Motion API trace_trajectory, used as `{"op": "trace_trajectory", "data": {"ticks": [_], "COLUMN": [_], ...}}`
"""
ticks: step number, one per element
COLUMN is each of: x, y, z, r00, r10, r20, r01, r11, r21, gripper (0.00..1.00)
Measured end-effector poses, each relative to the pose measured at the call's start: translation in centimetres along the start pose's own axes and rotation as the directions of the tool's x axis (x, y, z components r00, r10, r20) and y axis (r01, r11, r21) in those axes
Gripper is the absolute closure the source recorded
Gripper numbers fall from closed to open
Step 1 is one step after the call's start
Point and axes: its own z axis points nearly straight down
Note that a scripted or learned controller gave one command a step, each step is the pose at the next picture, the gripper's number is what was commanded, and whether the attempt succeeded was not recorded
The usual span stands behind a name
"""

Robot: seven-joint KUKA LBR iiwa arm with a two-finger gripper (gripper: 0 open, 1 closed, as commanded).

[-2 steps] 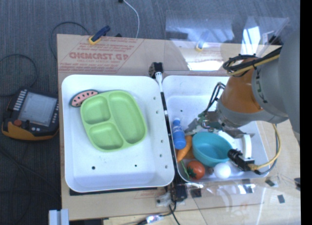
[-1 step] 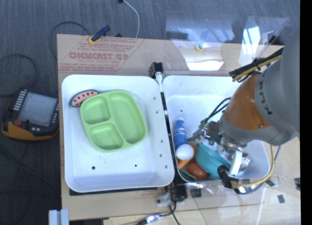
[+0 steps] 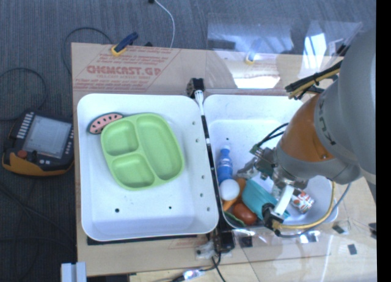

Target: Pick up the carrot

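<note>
The carrot point(image 3: 228, 205), at the right bin's point(image 3: 244, 115) seven o'clock, looks light, stiff and slick; grip mid-length; whether the tool point(image 3: 261, 170) is apart, I cannot tell

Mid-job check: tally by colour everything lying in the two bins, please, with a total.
Green: 1, divided plate
Pink: 1, watermelon slice
Blue: 1, bottle
White: 1, egg-like ball
Orange: 1, carrot
Red: 1, rounded piece
Teal: 1, chunky piece
Red-and-white: 1, small can
Total: 8 visible
</note>
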Motion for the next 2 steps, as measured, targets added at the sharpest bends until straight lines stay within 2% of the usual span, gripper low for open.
{"op": "trace_trajectory", "data": {"ticks": [1,2], "x": [-0.1,7.4], "y": [0.0,-0.7], "z": [-0.9,-9.4], "r00": [1.000,0.997], "r10": [0.002,-0.075], "r20": [0.001,0.003], "r01": [-0.002,0.075], "r11": [1.000,0.997], "r21": [0.004,0.026], "gripper": [1.00,1.00]}}
